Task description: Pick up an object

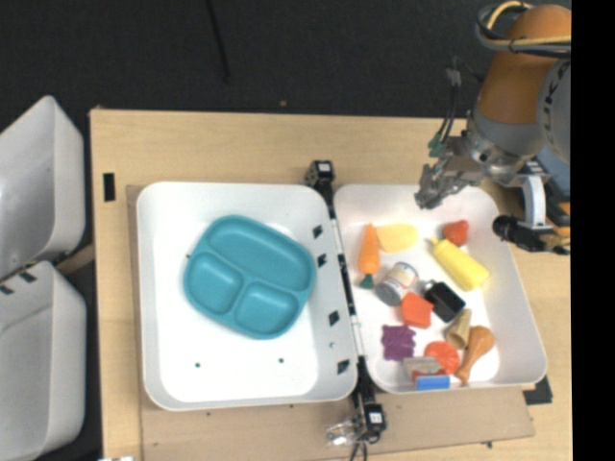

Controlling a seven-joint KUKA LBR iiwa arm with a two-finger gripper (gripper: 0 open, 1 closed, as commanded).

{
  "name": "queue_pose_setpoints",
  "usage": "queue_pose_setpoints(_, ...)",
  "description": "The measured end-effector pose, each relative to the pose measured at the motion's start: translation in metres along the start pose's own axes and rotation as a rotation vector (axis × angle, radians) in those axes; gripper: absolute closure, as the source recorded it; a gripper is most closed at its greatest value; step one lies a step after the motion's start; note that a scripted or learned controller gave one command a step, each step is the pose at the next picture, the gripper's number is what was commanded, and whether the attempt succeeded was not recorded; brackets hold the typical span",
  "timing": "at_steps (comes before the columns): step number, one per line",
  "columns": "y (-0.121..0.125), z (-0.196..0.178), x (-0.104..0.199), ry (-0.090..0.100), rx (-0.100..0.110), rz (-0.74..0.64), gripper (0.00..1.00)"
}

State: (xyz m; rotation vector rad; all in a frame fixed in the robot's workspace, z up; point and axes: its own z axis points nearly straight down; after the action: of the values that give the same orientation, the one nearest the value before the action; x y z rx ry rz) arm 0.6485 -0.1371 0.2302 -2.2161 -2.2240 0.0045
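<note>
The right bin (514,286) holds several small toys: an orange carrot (369,248), a pale yellow block (396,236), a small red piece (455,230), a yellow corn-like piece (460,264), a silver can (396,281), an orange block (416,309), a black block (445,301) and a purple piece (396,340). My gripper (430,192) hangs over the far rim of this bin, above and beyond the yellow block and the red piece. I see nothing between its fingers.
The left bin (163,353) carries a teal divided plate (251,276). More toys lie at the right bin's near end: a cone (459,328), a brown piece (477,345), a red-orange piece (442,355) and a blue block (433,381). Black clips (320,173) sit along the seam.
</note>
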Motion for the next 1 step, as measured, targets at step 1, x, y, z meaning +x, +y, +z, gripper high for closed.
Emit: queue_pose_setpoints(1, -0.0238, -0.0095, 0.0452, 0.002, -0.002, -0.002, 1.0)
